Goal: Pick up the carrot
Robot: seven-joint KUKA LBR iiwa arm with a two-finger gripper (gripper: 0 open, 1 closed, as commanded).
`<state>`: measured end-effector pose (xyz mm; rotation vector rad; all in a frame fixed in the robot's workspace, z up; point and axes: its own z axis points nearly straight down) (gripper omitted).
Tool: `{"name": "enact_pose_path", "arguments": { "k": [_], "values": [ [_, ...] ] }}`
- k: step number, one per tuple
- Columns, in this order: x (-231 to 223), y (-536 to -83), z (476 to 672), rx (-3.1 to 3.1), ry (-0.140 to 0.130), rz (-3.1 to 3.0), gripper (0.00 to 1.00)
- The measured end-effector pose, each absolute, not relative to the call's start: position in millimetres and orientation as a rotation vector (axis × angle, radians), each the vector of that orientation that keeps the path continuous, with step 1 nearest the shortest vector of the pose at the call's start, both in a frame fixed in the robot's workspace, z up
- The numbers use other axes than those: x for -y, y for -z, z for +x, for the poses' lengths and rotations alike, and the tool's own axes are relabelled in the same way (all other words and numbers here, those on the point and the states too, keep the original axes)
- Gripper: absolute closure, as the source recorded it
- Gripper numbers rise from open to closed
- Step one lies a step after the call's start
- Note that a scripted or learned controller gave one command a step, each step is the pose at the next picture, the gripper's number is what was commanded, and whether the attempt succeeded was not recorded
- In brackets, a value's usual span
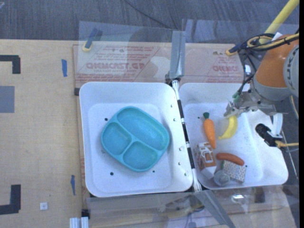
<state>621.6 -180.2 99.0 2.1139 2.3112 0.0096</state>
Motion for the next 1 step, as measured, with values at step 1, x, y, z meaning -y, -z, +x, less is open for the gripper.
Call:
{"name": "enact_pose_path", "arguments": {
  "k": [1],
  "values": [
    [125.0,-174.6,561.6,-2.067,0.002,2.371,1.0]
  ]
}}
